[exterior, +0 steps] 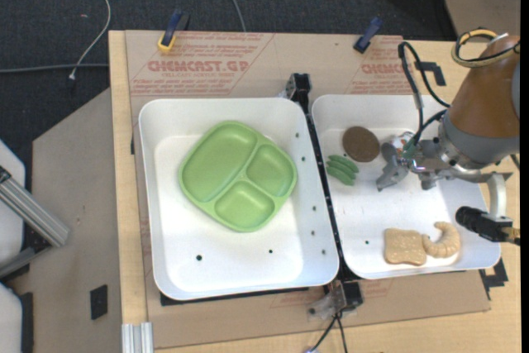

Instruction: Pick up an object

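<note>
My gripper (407,178) hangs over the middle of the right bin (364,256), reaching in from the right on the grey arm with its orange band (488,91). Its two fingers (387,176) stand apart, open, with nothing between them. A brown round disc (360,144) lies just left of the gripper, toward the back. A small green ridged piece (341,169) sits beside the disc, near the bin's left wall. Toward the front lie a tan toast-shaped piece (404,246) and a curved tan piece (445,240), touching each other, below the gripper.
The left bin (165,260) holds a green divided plate (238,175) lying flat in its middle. A raised divider (318,178) separates the two bins. Cables (417,83) run along the arm, and clamps (172,29) sit at the bench's back edge.
</note>
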Robot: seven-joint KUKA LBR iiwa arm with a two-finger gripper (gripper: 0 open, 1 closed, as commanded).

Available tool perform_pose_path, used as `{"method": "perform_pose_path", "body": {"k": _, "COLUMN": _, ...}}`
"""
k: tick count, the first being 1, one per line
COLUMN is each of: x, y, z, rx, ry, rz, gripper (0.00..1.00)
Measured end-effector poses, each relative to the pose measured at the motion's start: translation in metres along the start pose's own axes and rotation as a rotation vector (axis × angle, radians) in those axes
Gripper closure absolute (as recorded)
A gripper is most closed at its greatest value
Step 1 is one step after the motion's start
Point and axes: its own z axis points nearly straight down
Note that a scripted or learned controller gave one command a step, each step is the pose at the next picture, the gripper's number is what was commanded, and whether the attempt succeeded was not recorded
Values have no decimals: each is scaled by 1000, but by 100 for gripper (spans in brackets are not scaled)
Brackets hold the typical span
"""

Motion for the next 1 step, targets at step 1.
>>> {"method": "perform_pose_path", "body": {"k": 1, "x": 0, "y": 2, "z": 63, "rx": 0, "ry": 0, "rz": 0, "gripper": 0}}
